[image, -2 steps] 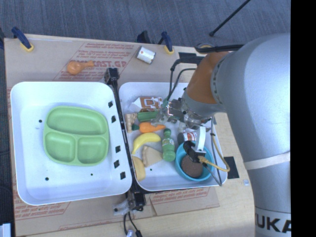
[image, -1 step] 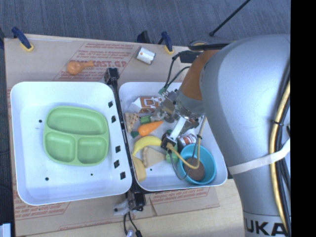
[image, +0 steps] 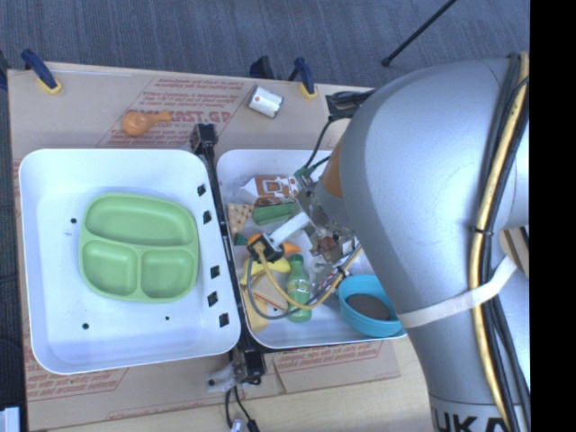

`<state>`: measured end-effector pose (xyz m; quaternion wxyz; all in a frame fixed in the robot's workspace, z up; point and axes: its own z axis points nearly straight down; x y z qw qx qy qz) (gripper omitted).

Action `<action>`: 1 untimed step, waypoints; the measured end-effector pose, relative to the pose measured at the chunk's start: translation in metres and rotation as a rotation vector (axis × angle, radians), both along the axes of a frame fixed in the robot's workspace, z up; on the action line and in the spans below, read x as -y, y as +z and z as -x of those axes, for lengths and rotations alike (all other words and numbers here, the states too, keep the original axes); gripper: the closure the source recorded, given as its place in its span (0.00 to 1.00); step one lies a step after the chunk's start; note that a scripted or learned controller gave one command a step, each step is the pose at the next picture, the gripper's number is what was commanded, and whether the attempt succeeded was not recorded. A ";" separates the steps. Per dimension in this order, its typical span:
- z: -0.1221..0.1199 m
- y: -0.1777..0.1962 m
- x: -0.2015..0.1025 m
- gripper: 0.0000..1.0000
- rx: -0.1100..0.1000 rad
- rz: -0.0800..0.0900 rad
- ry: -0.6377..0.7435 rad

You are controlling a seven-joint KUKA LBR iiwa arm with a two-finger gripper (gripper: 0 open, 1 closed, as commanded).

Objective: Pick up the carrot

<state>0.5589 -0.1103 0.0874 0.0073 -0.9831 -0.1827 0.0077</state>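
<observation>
Arm: the big grey KUKA arm (image: 432, 205) reaches in from the right and covers the right part of the right bin.
Gripper: the two-finger metal gripper (image: 326, 239) sits low over the clutter in the right bin; how far it is open cannot be told, and nothing can be made out in its grasp.
Carrot: a small orange piece (image: 293, 248) shows among the clutter just left of the gripper, beside a yellow toy; whether this is the carrot cannot be told for sure.
Right bin: the shallow white plastic bin on the right (image: 236, 163) holds a heap of toy food, among it a green plastic bottle (image: 298, 292), a yellow banana-like toy (image: 270, 261), a green oblong piece (image: 273, 212), a tan cracker (image: 239, 216) and a printed carton (image: 275, 187).
Bowl: a blue round bowl with a dark inside (image: 367, 306) lies at the bin's near right corner, partly under the arm.
Left bin: the shallow white plastic bin on the left (image: 45, 241) holds a light green plate with 3 compartments (image: 139, 246).
Bench: the cardboard-covered bench top (image: 90, 106) bears an orange spoon-shaped toy (image: 144, 121) behind the left bin and a small white cylinder (image: 265, 103) behind the right bin.
Clamps: 2 blue clamps (image: 40, 70) grip the far edge of the bench.
</observation>
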 end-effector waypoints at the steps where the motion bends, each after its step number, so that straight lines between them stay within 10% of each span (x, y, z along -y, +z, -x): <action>1: -0.049 0.000 -0.008 0.00 0.001 0.003 -0.148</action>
